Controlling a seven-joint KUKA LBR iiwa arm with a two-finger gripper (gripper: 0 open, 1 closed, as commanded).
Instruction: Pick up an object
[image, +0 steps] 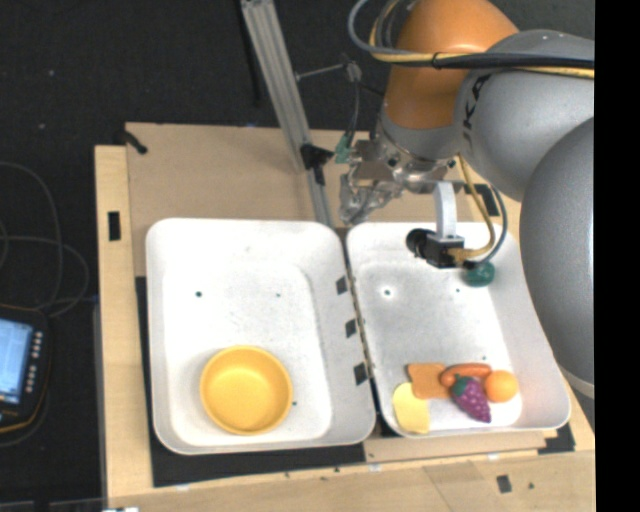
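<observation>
Left bin holds a yellow bowl near its front edge; right bin holds a cluster at its front: a pale yellow piece, an orange slab, a carrot, purple grapes and an orange, touching or overlapping; a teal object lies by the far right wall. Gripper hangs over the far end of the divide between bins; its opening cannot be told, probably from blur; nothing visibly held. No legible writing.
</observation>
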